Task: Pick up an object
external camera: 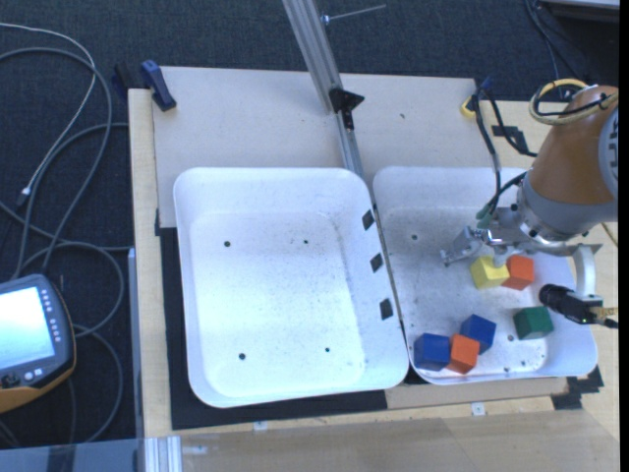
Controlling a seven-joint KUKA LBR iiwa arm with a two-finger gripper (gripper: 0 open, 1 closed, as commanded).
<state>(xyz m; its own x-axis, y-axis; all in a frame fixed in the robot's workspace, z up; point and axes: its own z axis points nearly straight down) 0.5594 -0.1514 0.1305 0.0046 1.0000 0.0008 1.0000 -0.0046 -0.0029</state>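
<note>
We take the yellow block point(488, 272) as the likely target: a small cube lying in the right bin point(418, 209), touching an orange block point(520, 270) on its right. The gripper point(482, 247) hangs just above it, presumably lined up for a grasp; whether its jaws are wide or closed we cannot tell. Blue, orange and green blocks lie nearer the front rim.

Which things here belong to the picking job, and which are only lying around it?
Belonging to the job:
- gripper over the right white bin
- yellow cube
- orange cube by it
- green cube
- two blue cubes
- second orange cube

Lying about:
- left white bin
- handheld screen pendant
- blue clamp
- metal pole
</note>
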